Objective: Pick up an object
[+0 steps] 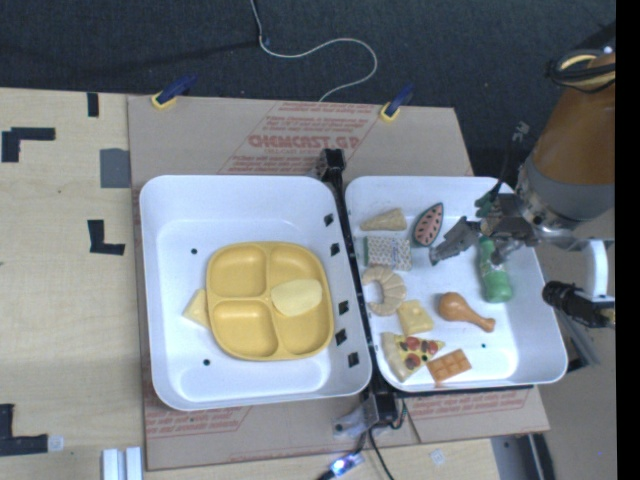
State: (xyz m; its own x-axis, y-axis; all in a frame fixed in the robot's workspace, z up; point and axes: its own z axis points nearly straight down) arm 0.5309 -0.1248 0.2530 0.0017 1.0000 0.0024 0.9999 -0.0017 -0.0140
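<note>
Hovering over the right bin (545, 363), my jaws (478, 236) are standing apart, with nothing between them. One dark finger is pointing left toward the watermelon slice (428, 224); the other is sitting above the green bottle (492, 274).

Task status: I am judging the pick as not yet made. No object is lifted; every item is lying on the bin floor. Remaining steps, as I read them: descend, close on one item, raise it.

Nearest candidate: the green bottle is lying just under my jaws, near the bin's right side. It is looking small, smooth and rounded, so it may roll under side pressure.

Other candidates, moving outward: a drumstick (464, 310) is lying below the bottle, and a cheese wedge (414, 317) just left of it. A pizza slice (408, 352) and a waffle (449, 365) are resting near the front rim.

Further left, the left bin (165, 268) is carrying a yellow divided plate (262, 303).
</note>
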